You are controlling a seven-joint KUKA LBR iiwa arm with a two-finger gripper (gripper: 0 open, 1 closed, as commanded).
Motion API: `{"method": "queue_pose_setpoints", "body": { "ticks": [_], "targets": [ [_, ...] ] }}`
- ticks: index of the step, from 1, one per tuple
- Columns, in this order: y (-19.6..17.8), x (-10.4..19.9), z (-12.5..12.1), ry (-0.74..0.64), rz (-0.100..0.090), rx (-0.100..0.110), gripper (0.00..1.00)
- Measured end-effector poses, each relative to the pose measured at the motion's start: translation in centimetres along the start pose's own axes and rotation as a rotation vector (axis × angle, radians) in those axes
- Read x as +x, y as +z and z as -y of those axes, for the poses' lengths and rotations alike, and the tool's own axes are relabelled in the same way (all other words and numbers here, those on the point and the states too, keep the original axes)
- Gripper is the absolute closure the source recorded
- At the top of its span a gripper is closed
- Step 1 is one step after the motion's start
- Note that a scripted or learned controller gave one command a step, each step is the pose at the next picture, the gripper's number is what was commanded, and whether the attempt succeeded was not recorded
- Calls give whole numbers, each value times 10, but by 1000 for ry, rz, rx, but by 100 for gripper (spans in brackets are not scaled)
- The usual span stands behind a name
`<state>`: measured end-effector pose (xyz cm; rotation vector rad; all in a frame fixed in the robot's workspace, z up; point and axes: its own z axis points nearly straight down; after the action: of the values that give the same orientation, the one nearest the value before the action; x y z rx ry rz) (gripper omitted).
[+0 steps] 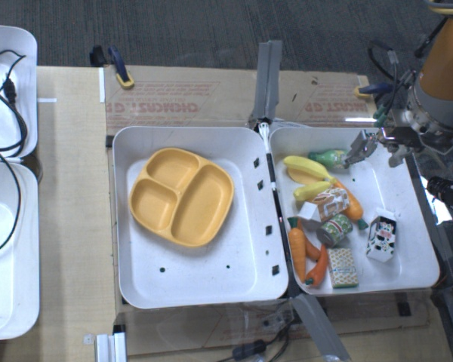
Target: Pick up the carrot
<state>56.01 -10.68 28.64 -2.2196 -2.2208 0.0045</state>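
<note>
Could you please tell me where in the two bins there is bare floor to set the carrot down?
The left bin has bare floor in front of and right of the yellow plate. In the right bin, small bare patches lie beyond the milk carton, below the tool, and in the front right corner. Its left half is crowded: bananas, carrot, can.

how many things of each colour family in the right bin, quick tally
yellow bananas: 2
orange carrots: 3
green items: 3
black and white carton: 1
brown and white packet: 1
total: 10
</note>
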Motion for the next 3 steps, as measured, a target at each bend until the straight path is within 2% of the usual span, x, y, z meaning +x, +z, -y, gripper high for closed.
{"method": "queue_pose_setpoints", "body": {
  "ticks": [1, 2, 3],
  "targets": [
    [124, -48, 42, -88, -1, -1, 0],
    [195, -68, -2, -22, -1, -2, 0],
    [195, -40, -10, -358, 0, -4, 0]
  ]
}}
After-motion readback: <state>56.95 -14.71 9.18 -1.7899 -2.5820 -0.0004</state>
